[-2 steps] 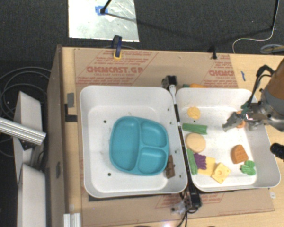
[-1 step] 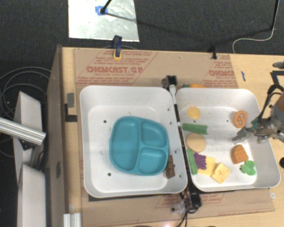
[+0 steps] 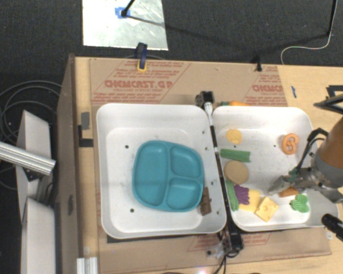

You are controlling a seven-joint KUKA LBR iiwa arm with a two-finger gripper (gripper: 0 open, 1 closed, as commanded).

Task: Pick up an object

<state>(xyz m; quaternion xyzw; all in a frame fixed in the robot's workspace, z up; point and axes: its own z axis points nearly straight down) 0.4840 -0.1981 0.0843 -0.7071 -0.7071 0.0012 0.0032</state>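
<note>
Low in the right bin (image 3: 304, 116), the gripper (image 3: 286, 182) reaches in from the right, its jaws spread apart with nothing between them. Just right of the fingertips lie a small orange piece (image 3: 288, 193) and a green piece (image 3: 299, 204). Left and slightly below the jaws sit a yellow cheese wedge (image 3: 266, 209), a yellow block (image 3: 251, 199) and purple grapes (image 3: 232, 196). Farther left lie a tan disc (image 3: 236, 172) and a green bar (image 3: 235, 153); an orange ring (image 3: 290, 142) lies above. Well left, a teal plate (image 3: 167, 176) fills the left bin (image 3: 114, 153)
</note>
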